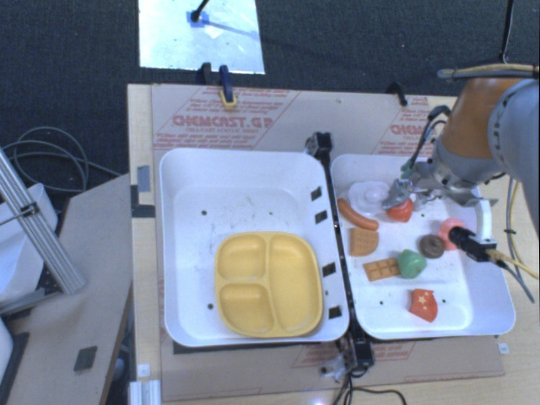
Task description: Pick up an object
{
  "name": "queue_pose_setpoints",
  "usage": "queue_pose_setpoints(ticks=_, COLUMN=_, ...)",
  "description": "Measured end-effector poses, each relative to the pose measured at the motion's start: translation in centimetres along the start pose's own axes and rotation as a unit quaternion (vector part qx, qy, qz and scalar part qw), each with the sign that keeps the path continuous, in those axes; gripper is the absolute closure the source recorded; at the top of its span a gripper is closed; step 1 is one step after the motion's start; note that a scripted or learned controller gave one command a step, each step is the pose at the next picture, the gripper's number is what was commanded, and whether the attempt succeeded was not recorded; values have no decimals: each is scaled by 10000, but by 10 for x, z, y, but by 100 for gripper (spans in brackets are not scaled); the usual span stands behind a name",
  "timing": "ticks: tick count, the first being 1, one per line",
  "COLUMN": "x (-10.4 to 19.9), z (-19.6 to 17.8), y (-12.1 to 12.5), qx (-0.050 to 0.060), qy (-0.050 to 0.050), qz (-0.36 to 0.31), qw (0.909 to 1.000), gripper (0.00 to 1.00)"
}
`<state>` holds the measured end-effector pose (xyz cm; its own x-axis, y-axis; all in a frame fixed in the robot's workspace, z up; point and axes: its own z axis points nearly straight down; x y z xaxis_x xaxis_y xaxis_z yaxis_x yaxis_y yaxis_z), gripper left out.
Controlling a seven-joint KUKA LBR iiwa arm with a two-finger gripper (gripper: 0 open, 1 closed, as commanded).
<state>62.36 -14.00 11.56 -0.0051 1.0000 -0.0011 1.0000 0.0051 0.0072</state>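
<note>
The left bin (181, 226) was occupied by a yellow divided tray (268, 282). The arm (494, 129) was cut off at the right edge. The gripper (398, 196) was lowered over a red-orange toy (401, 212), partly hidden; its opening could not be judged.

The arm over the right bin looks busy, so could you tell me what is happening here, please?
The grey and orange arm reaches in over the right bin, with its end effector down at a small red toy near the bin's back. Whether it grips that toy cannot be told. Around it lie a toy sausage, a green piece, a waffle piece and other play food. The left bin holds a yellow divided plate.
</note>
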Motion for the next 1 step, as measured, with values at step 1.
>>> queue_pose_setpoints(ticks=1, x=88, z=-91, y=-8, qx=-12, qy=18, qz=-39, qw=10000, gripper=100)
